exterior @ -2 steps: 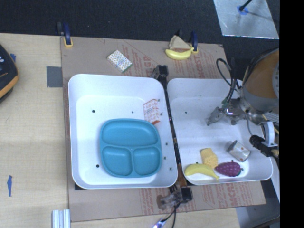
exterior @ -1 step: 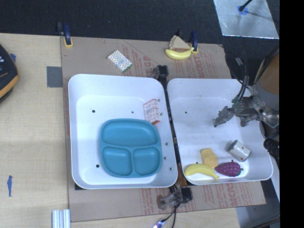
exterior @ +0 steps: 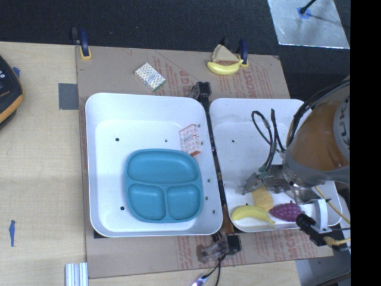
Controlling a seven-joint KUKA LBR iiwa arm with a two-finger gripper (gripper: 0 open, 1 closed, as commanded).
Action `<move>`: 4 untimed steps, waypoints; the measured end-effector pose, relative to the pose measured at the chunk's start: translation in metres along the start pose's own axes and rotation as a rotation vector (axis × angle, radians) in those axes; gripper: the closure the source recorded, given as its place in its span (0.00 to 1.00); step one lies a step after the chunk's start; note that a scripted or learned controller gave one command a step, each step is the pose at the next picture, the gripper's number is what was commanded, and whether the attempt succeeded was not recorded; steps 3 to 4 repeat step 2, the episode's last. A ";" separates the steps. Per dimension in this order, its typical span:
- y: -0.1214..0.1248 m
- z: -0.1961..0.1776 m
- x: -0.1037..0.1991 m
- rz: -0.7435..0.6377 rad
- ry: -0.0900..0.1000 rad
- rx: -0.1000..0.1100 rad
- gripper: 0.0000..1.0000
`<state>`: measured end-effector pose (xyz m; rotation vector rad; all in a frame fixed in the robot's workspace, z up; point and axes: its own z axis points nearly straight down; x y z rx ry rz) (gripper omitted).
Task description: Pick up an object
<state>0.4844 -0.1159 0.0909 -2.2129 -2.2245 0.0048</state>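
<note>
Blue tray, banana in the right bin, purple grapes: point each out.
Blue tray [exterior: 164, 183], camera view, on the ridge between its compartments.
Banana [exterior: 251, 214], camera view, mid-length of its yellow body.
Grapes [exterior: 284, 211], camera view, middle of the purple bunch.

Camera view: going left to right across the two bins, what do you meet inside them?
Blue tray → red-and-white packet → banana → purple grapes. The first two lie in the left bin, the last two in the right bin.
</note>
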 end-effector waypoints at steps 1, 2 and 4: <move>0.000 -0.010 -0.001 -0.004 -0.001 0.000 1.00; 0.001 -0.101 0.085 0.000 0.001 -0.002 1.00; 0.001 -0.101 0.085 0.000 0.001 -0.002 1.00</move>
